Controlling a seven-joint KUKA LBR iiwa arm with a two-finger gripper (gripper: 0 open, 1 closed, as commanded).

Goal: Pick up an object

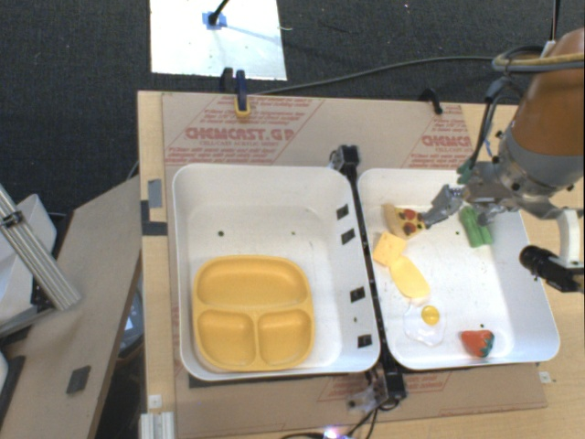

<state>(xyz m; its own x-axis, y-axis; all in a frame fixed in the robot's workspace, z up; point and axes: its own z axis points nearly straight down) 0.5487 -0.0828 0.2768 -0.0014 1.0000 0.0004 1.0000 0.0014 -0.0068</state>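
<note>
Overhead, pincer (445, 204) near right bin's far wall (430, 174), beside pizza slice (403, 219)

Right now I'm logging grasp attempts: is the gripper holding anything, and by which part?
It cannot be told. The gripper hangs over the right bin, beside the pizza slice and green piece.

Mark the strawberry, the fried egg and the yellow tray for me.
strawberry (477, 341): camera view, middle of its red body.
fried egg (430, 316): camera view, on the yolk.
yellow tray (254, 288): camera view, floor of its large upper compartment.
</note>
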